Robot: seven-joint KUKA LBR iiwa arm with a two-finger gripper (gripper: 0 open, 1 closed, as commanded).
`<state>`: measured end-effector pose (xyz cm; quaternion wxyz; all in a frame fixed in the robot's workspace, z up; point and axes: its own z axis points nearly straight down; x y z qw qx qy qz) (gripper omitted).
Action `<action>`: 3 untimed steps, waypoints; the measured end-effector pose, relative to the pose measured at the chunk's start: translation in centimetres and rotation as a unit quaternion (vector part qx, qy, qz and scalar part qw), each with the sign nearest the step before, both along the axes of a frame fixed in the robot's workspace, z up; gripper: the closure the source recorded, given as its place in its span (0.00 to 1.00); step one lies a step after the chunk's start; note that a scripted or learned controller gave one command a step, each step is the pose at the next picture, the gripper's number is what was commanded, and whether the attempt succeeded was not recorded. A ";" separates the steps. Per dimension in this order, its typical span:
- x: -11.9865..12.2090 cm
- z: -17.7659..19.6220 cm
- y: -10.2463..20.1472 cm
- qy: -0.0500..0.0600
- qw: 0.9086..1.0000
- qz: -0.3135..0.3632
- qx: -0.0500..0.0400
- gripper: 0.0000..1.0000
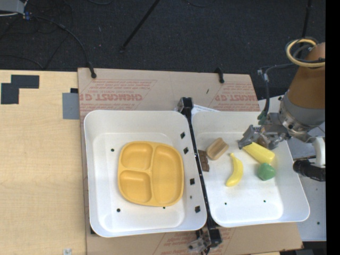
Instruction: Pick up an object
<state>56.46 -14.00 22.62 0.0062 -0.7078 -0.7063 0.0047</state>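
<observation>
The right bin (249, 209) holds a yellow banana (235, 170), a tan block (217, 149), a yellow cylinder-like piece (260, 153) and a green object (266, 171). A small brown item (203, 161) lies by the divider. My gripper (257, 135) hangs at the bin's upper right, just above the yellow piece's far end. Nothing shows between its fingers.
The left bin (101, 137) carries a yellow divided plate (150, 173). A black divider bar (192, 158) runs between the bins. Cardboard (159, 89) lies behind them, and a wooden bench top (37, 169) stretches to the left. The arm's orange band (308, 84) rises at right.
</observation>
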 end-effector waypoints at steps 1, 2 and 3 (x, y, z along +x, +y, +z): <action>0.3 0.8 0.0 -0.007 1.000 0.001 -0.001 0.00; 0.2 -5.0 -0.9 -0.004 1.000 0.001 0.000 0.00; -0.3 -9.3 -1.1 -0.004 1.000 0.001 0.000 0.00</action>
